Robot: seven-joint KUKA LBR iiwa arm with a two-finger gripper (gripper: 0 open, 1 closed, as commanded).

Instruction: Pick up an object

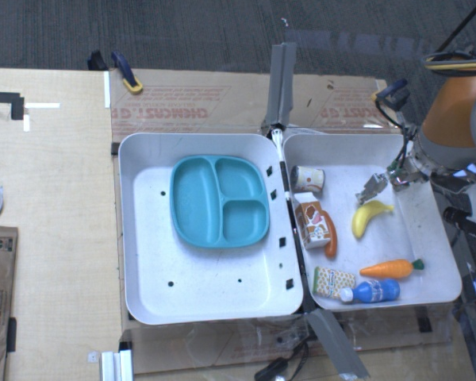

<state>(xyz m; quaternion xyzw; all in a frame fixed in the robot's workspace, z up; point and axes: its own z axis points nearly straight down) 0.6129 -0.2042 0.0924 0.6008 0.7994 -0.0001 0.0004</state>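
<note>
My gripper (pixel 372 189) hangs over the right bin (pixel 436 213), just above and left of a yellow banana (pixel 367 217). Its fingers look slightly apart, with nothing between them. Below the banana lies an orange carrot (pixel 390 269) with a green top. A blue bottle (pixel 370 293) rests beside a small patterned packet (pixel 333 281) at the bin's front. A white cup (pixel 309 178), a brown carton (pixel 309 222) and a red sausage-like piece (pixel 331 239) sit along the bin's left side.
The left bin (pixel 143 236) holds a teal divided plate (pixel 220 201). A grey divider post (pixel 282 86) stands between the bins at the back. Clamps and cables sit near the right bin's far corner (pixel 393 95).
</note>
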